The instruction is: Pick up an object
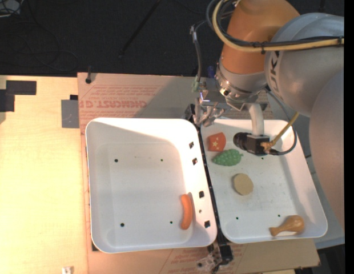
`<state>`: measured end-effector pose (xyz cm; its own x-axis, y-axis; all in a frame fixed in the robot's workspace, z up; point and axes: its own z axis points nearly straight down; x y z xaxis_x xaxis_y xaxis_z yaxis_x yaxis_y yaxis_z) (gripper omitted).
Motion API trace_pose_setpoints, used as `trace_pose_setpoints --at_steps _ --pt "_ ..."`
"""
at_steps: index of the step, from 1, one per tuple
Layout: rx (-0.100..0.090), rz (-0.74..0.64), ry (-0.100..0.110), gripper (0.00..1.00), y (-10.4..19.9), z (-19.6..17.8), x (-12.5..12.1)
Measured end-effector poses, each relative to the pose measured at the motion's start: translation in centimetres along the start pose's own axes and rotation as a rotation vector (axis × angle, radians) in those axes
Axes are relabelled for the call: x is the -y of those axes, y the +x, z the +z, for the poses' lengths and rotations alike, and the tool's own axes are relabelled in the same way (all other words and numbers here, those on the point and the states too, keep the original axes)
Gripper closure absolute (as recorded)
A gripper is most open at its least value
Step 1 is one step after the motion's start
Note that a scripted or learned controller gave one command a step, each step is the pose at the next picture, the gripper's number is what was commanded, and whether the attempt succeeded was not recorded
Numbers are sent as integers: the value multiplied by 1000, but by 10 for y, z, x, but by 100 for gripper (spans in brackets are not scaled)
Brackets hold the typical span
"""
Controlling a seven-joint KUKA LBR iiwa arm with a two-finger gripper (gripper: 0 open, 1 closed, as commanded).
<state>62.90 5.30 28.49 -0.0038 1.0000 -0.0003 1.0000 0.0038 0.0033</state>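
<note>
End effector (206, 114) at right bin's (314, 210) far-left corner, just beyond red piece (217, 142).

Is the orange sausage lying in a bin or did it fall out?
In. The orange sausage lies flat on the floor of the left bin, near its right wall, away from the other toys in the right bin.

Big grey arm (314, 61), glossy orange band (254, 24) above the wrist, yellowish cables (222, 24) looping over it, metal fittings below, perhaps screws.
</note>
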Motion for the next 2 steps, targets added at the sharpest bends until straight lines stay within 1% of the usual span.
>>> trace_pose_setpoints --at_steps 1,2 --pt "-1 1 17 100 28 42 94" --pt "-3 -1 -3 100 69 -68 87"
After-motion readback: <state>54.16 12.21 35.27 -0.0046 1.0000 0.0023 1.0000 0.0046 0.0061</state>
